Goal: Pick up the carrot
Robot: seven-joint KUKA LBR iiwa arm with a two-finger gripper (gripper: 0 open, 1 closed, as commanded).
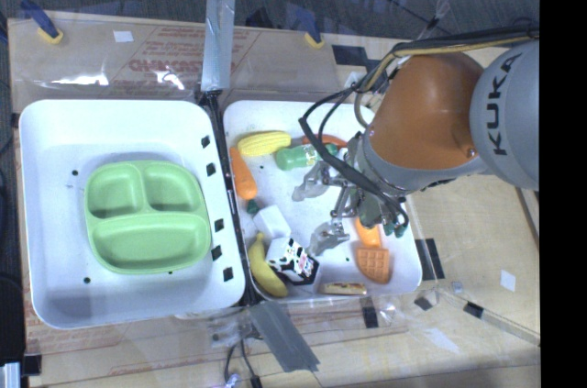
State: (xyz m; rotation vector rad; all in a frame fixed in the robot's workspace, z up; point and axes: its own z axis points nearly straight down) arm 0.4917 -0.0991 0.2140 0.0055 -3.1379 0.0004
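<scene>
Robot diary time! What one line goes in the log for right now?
gripper: open, over right bin, holding nothing | carrot: lying by bin's left wall, untouched | banana: near front | green plate: left bin

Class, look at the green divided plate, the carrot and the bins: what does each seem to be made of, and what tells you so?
Green divided plate: probably moulded plastic, matte, one even colour with soft rounded ridges.
Carrot: likely toy plastic; uniform orange, smooth, faint sheen.
White bins: seemingly thin plastic, smooth with rounded corners and a slight gloss; the exact material is uncertain.
</scene>
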